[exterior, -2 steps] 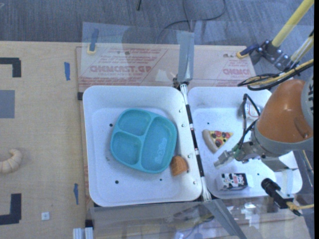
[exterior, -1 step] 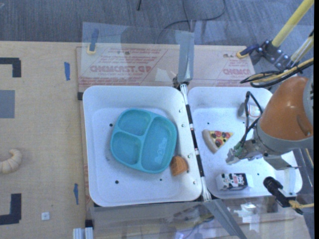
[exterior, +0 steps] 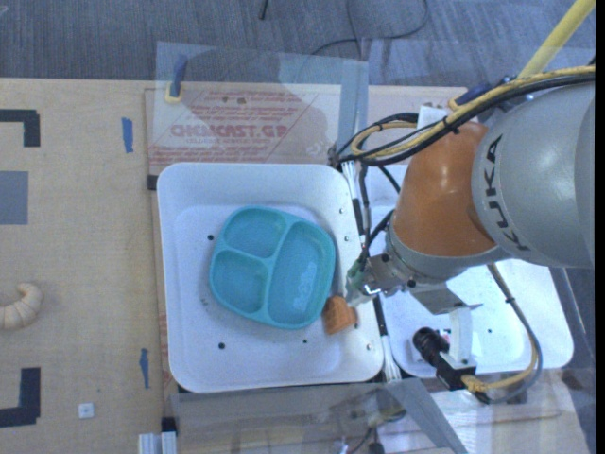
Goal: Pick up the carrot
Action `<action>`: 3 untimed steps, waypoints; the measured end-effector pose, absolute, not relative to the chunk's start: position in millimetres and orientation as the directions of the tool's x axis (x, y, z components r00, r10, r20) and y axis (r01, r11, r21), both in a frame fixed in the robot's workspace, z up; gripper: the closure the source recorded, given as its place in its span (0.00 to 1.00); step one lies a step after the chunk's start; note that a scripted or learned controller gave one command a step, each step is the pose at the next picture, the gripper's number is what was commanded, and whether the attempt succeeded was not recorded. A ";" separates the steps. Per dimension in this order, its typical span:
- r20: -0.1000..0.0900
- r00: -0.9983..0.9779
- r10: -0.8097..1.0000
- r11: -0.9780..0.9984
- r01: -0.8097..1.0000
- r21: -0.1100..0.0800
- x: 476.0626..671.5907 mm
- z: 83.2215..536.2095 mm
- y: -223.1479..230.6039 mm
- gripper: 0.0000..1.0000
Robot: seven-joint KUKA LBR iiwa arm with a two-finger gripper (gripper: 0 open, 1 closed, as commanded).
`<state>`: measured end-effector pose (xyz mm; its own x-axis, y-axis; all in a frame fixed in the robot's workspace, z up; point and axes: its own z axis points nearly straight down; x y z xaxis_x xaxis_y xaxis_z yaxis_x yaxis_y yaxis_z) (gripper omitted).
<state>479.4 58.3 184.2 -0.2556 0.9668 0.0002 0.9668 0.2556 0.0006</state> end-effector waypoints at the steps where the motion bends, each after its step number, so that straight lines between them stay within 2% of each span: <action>1: 0.000 -0.407 0.914 0.407 0.914 0.000 479.5 184.4 -35.2 1.00; 2: 0.000 -0.231 0.973 0.231 0.973 0.002 479.8 184.3 0.8 1.00; 3: -0.003 -0.623 0.783 0.623 0.783 0.003 481.7 214.9 -38.4 1.00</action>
